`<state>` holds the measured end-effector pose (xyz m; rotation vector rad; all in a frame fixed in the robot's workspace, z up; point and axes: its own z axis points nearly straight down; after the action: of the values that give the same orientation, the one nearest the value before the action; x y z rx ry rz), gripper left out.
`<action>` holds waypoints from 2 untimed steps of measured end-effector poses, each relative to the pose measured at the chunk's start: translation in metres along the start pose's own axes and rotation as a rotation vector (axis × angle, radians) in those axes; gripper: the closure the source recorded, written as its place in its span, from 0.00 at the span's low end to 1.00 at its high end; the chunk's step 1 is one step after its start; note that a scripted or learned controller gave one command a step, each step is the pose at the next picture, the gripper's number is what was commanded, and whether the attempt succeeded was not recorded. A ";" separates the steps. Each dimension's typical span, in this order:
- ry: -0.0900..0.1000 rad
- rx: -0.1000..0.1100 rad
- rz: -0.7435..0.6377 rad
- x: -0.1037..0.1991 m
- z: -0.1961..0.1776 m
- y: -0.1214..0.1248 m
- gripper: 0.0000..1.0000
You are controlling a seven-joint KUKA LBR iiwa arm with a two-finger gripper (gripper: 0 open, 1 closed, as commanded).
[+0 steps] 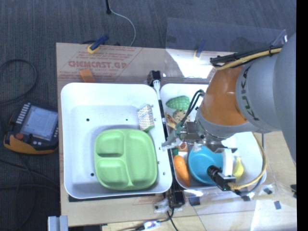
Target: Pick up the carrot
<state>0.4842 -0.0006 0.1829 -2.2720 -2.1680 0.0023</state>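
Over 2 white bins on a cardboard-topped bench, the arm's gripper [179, 139] hangs in the right bin [255, 143], just above the carrot [180, 170], which lies beside a blue bowl [202, 165]; its grip cannot be made out.

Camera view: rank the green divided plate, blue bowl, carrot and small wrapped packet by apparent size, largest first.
1. green divided plate
2. blue bowl, partly hidden by the arm
3. carrot and wrapped packet: these look alike in size, so I won't rank them.
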 end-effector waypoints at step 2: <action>-0.002 0.001 -0.236 -0.036 0.000 0.001 0.00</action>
<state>0.4833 -0.0365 0.1830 -2.0008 -2.4208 0.0048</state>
